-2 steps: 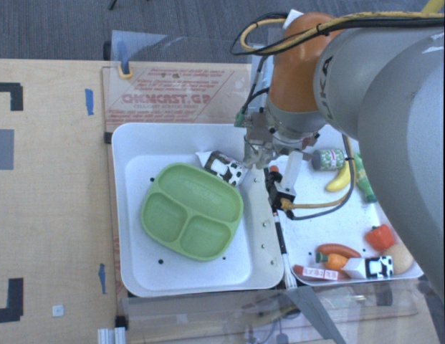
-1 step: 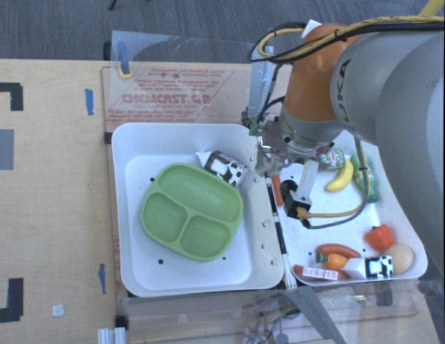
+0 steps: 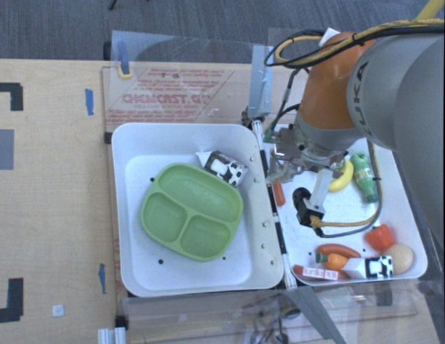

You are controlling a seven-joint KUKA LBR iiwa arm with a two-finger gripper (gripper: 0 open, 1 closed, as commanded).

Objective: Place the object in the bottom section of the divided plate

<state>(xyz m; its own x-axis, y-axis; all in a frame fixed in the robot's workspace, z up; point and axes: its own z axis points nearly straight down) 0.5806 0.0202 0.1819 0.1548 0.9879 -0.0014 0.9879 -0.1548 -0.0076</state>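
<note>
Evidently set for a pick: hangs above the left wall of the right bin, with the hand tucked under the wrist; cannot tell whether clenched or released; sits just beside a small red piece, probably the object meant; leaves the green divided plate waiting in the left bin, near sections bare for the drop.

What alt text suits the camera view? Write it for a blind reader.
A grey-and-orange robot arm reaches over the right bin of toy food, including a banana. In the left bin, a green divided plate lies beside a black-and-white carton.
</note>
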